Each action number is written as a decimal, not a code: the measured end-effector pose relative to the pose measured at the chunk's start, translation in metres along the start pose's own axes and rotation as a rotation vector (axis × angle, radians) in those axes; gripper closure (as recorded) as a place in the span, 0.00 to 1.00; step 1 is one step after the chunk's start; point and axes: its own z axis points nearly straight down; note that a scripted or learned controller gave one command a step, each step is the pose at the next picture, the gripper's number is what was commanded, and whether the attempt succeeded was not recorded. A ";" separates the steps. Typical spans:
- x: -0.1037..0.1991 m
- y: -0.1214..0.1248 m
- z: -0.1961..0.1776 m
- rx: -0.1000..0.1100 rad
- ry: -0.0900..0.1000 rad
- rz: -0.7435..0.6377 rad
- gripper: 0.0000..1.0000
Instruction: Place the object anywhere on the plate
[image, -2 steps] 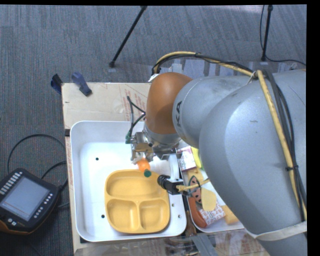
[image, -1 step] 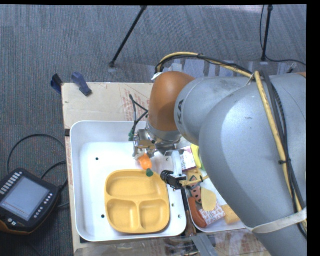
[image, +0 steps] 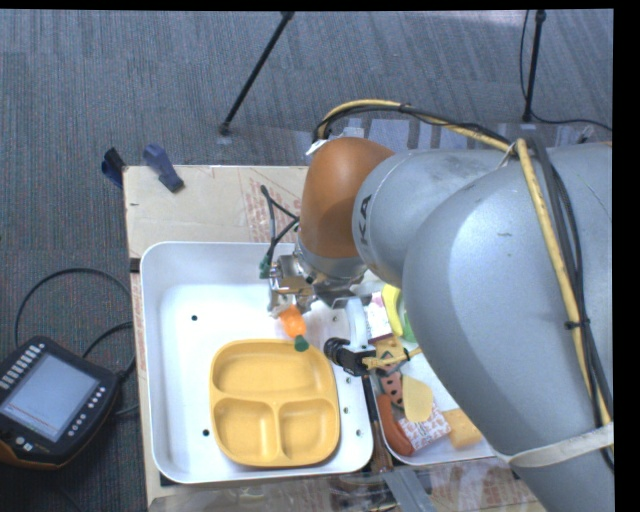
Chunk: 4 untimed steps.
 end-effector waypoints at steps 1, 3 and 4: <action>0.000 0.000 0.000 0.001 0.000 0.001 0.00; 0.048 0.021 0.014 0.007 -0.002 0.144 1.00; 0.048 0.020 0.014 0.007 -0.003 0.143 0.00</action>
